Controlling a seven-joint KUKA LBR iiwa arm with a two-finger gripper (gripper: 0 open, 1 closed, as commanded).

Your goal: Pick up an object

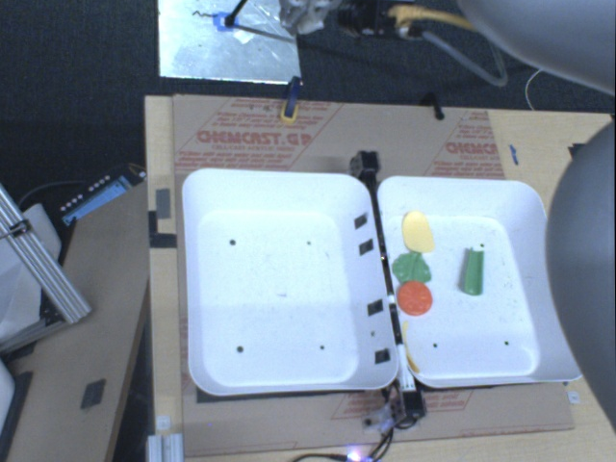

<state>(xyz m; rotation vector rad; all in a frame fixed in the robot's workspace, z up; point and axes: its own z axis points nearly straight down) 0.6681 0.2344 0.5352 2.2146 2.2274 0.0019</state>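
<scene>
A small green block (472, 270) lies apart in the right bin (520, 354); it looks light, stiff, graspable across its narrow sides. Gripper (306, 12) state unclear.

Pretty evenly lit from overhead, and the white bins (279, 287) are so bright they nearly blow out. Foil sheet (226, 27) at upper left throws some glare. The arm (577, 258) on the right edge is a blurry, out-of-focus blob, and shadows are soft.

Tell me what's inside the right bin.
Inside the right white bin: a pale yellow oval piece, a green leafy piece, a red-orange round disc and a green upright block. The grey arm covers its right edge.
</scene>
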